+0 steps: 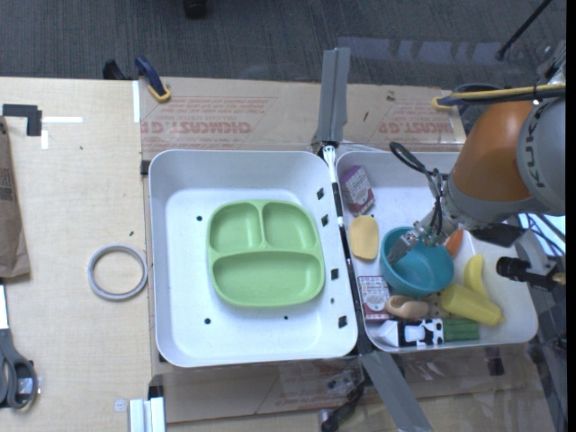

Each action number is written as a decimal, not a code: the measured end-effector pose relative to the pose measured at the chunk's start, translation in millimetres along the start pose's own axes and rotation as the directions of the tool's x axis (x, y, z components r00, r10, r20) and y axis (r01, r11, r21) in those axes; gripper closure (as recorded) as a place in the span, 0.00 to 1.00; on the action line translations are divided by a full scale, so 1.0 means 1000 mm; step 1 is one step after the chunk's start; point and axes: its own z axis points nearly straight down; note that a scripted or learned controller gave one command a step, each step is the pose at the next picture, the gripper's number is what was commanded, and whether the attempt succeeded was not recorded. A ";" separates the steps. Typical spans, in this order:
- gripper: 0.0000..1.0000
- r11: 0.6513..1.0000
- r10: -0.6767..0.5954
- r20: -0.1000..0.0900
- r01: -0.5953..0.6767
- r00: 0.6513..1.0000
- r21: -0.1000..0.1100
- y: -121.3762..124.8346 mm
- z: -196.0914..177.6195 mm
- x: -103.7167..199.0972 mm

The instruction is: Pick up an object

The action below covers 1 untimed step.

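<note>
1. Teal bowl (418, 269) sits in the right bin (396, 162), directly beneath the gripper (427, 238), whose tip meets its rim.
2. Round and deep, it lies between a yellow sponge (364, 238) and a yellow banana (472, 274).
3. Whether the pincer is wide or narrow, I cannot tell.

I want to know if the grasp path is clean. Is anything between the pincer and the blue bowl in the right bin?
Nothing visible stands between them. The pincer is already at the upper rim of the blue bowl. Crowding the bowl: a yellow piece to its left, a yellow toy at its lower right.
</note>
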 end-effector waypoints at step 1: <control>1.00 1.000 0.002 0.003 -0.002 1.000 -0.002 0.000 -0.010 -0.002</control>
